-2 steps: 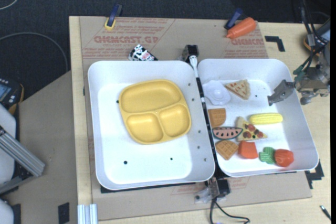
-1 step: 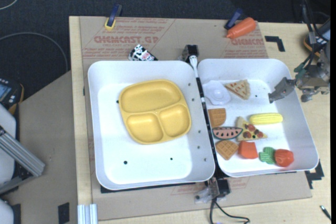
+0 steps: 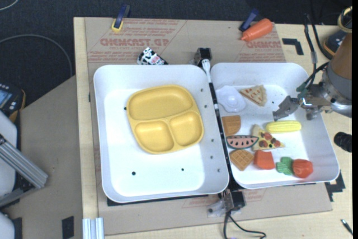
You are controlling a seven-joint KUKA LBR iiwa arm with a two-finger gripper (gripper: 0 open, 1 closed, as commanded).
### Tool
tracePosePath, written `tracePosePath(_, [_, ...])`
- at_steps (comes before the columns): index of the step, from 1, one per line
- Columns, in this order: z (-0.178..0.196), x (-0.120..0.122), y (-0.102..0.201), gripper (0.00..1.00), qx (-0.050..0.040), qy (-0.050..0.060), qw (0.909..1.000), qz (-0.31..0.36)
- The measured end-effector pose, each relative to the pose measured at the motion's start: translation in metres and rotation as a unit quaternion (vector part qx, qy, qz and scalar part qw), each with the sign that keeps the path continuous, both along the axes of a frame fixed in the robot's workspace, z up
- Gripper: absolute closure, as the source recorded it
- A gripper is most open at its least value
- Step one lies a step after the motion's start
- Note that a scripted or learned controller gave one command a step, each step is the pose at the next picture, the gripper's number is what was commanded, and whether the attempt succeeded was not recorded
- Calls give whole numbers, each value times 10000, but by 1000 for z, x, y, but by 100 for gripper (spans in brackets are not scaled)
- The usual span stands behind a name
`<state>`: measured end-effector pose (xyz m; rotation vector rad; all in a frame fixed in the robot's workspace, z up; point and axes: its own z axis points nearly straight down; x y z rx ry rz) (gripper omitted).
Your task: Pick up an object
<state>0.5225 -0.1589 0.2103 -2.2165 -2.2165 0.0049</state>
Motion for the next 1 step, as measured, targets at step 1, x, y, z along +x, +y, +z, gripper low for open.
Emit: tracePosePath(1, [-43, 1, 0, 0, 0, -2, 10000, -1])
